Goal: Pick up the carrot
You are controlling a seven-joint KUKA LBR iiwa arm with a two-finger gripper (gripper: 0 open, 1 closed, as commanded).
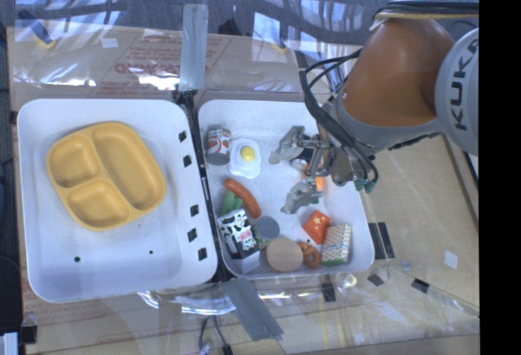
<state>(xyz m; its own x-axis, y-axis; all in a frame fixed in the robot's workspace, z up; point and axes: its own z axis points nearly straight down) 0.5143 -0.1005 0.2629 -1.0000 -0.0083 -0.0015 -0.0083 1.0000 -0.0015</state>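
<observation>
I read "KU" on the arm (456,93) at right of frame. The gripper (295,172) hung spread wide over the right bin (269,111), fingers (286,146) grasping nothing; an orange piece, possibly the carrot (319,181), sat just beside it.

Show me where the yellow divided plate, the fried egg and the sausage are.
yellow divided plate (130,159): camera view, large right compartment.
fried egg (246,155): camera view, yellow yolk.
sausage (242,196): camera view, middle of its length.

Two white bins (49,264) – one yellow divided plate (106,174), one fried egg (246,156), one sausage (242,196).
</observation>
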